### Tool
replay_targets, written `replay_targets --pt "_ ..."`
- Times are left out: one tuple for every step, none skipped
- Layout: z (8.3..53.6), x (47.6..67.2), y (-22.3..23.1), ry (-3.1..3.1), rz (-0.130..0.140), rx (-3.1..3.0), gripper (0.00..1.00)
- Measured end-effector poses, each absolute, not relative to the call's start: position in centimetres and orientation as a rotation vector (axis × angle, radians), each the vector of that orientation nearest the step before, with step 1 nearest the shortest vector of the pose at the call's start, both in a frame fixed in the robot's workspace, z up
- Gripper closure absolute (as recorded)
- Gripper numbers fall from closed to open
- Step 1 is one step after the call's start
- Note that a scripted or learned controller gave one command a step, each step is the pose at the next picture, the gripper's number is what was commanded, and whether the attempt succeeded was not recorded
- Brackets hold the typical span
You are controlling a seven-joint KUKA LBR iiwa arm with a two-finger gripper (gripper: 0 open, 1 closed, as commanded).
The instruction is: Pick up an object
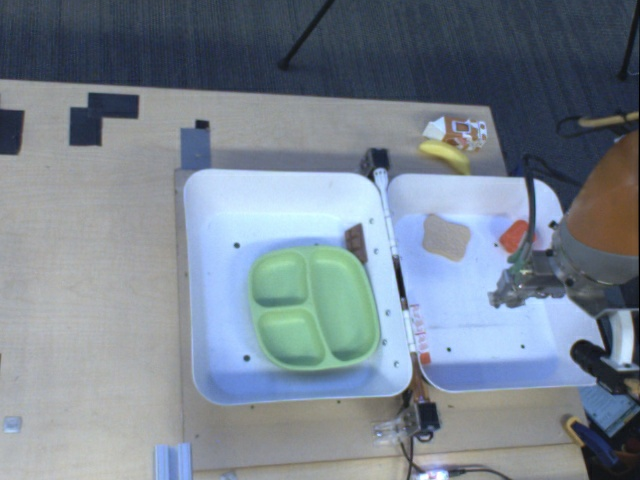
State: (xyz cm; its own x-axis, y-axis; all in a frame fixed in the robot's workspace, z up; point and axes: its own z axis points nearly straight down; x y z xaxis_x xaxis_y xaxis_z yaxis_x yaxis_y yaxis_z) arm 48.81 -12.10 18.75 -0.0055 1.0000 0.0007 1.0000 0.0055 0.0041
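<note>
My gripper (508, 295) hangs low over the right bin (470, 353), on that bin's right side, with the grey wrist and the orange band of the arm (610, 203) crowding in behind it from the right edge.

The nearest pick candidates sit just beyond the gripper. Up and slightly right of it lies a small orange-red object (514, 235) against the bin's far right wall; its shape is blocky, but a dark cable crosses right beside it and I cannot read its outline well. Further left of the gripper, toward the bin's far middle, lies a tan sponge-like piece (446, 237), roughly square with rounded corners, lying flat.

Well to the gripper's left, in the left bin (210, 268), a light green divided plate (314, 308) with three compartments lies flat, and a small brown object (355, 238) sits just past its far right rim. Beyond the bins, on the bench, a yellow banana-like toy (443, 154) lies by a small white and orange thing (462, 131).

The gripper's tip is a dark metallic tangle at this angle; I cannot tell how it is set, and I see nothing held in it.
</note>
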Motion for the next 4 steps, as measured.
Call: replay_targets --pt "18.7 48.8 -12.2 2.224 0.004 2.215 0.0" --pt "8.7 48.9 -10.6 2.22 0.007 2.215 0.0" --pt "9.8 49.1 -10.6 2.219 0.013 2.21 1.0" --pt "15.9 50.1 -13.8 2.221 0.003 2.217 1.0"
